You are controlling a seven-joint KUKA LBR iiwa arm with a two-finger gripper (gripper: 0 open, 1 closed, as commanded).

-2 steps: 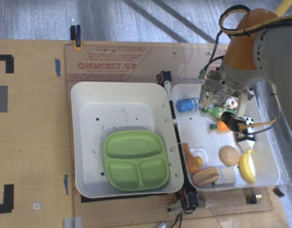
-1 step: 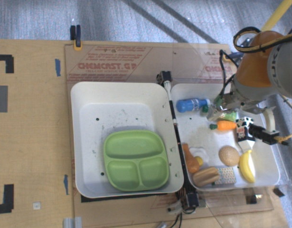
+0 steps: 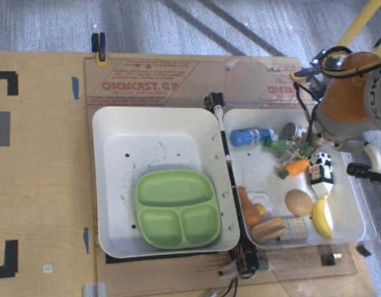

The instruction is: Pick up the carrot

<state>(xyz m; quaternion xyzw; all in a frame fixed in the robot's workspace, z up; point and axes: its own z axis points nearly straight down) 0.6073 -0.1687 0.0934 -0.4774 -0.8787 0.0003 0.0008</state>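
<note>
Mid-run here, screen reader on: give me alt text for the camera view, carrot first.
The carrot lies in the right bin near its far side, with the gripper right above it. Around it sit a blue bottle, an egg, a banana and a bread roll. The left bin holds a green divided plate.

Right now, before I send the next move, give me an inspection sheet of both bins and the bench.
Surface: cardboard-covered bench bearing two white bins; left bin, right bin.
Job's things: carrot in the right bin, just below the end effector.
Clutter: green divided plate in the left bin; blue bottle, egg, banana, bread roll in the right.
Grippers: end effector over the right bin; finger state unclear.
Cables: black cables along the wrist.
Surroundings: grey floor.
</note>
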